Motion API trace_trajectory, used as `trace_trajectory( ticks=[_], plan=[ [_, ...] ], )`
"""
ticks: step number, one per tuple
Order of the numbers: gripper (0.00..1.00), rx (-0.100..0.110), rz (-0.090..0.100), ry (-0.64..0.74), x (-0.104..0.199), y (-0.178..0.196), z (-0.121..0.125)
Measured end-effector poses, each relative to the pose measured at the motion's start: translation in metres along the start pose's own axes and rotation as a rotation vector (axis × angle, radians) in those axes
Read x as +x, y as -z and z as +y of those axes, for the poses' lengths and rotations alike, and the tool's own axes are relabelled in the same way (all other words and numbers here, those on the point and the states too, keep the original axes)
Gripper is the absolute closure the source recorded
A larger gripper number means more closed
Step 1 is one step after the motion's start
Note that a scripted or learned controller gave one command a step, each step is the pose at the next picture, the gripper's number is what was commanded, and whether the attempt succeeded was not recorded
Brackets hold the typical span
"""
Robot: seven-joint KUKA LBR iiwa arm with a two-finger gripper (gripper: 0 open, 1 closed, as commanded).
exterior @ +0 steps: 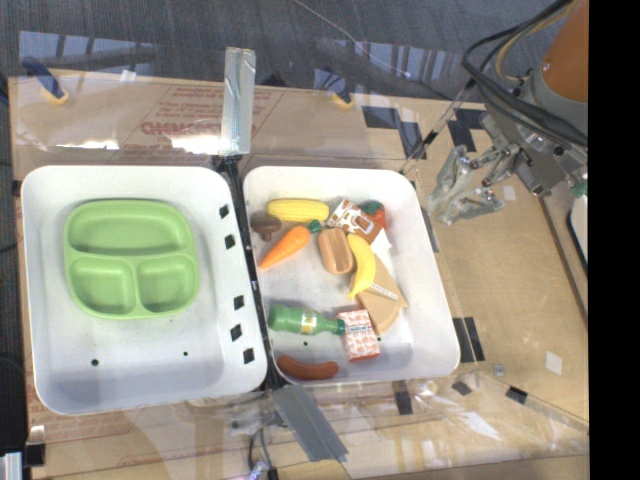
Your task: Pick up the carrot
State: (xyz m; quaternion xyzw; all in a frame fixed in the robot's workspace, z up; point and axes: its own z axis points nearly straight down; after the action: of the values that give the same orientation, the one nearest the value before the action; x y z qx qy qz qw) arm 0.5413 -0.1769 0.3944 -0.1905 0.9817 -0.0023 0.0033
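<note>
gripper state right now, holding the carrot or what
Gripper: open, holding nothing, outside the right bin's right edge. The carrot lies in that bin.

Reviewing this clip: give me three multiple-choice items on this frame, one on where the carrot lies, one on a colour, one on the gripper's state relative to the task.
1. Where does the carrot lie?
A. In the right bin, near its left wall
B. On the green tray
C. On the bench outside both bins

2. What colour is the divided tray in the left bin?
A. Red
B. Green
C. Blue

3. Where is the gripper with respect to the carrot?
A. Closed around it
B. Touching its tip
C. Apart from it, over the bench beyond the right bin's right rim

Answers:
1 A, the orange carrot rests in the right bin beside the centre divider, below the corn.
2 B, the three-compartment tray is light green.
3 C, the gripper hangs outside the bin, with nothing between its fingers.
</note>
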Motion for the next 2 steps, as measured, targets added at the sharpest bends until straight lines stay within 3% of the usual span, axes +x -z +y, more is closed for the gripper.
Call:
trace_trajectory(
  ticks=[1,2],
  plan=[
    [1.0,-0.007,0.006,0.216,0.0305,-0.0638,-0.0235],
    [1.0,-0.008,0.004,0.353,0.0393,-0.0619,-0.0181]
  ],
)
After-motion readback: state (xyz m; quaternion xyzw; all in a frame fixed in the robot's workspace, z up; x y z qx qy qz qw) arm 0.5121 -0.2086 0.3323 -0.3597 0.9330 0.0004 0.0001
